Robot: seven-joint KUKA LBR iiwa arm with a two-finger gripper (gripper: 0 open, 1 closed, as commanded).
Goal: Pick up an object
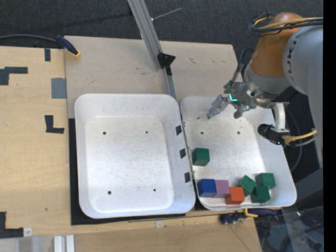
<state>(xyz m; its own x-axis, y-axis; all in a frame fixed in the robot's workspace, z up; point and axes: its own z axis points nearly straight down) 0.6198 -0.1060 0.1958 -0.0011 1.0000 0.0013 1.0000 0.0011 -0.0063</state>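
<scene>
Where the arm reaches in from the right, you find the gripper (227, 111) poised over the far end of the right bin (273, 159), its two fingers spread wide with nothing between them. One fingertip points toward the bin's far left corner, the other toward the middle of its far rim. Above the gripper you see the orange band (270, 51) of the wrist and the grey arm (310, 56) running off to the right edge, with a black and yellow cable (286, 136) hanging beside the bin's right wall.

Look nearer in the same bin and the objects you might pick are all well apart from the gripper. A lone green cube (200, 156) sits close to the left wall, about halfway down the bin. Along the near rim you have a cluster: a blue cube (207, 187) touching a pale purple cube (222, 187), an orange cube (235, 195) just beside that, and three more green cubes (258, 186) packed together toward the near right corner.

To the left, the left bin (128, 156) lies alongside, its rim meeting that of the right bin. A slanted metal bar (144, 22) runs from the top of the view down to where the two bins meet.
</scene>
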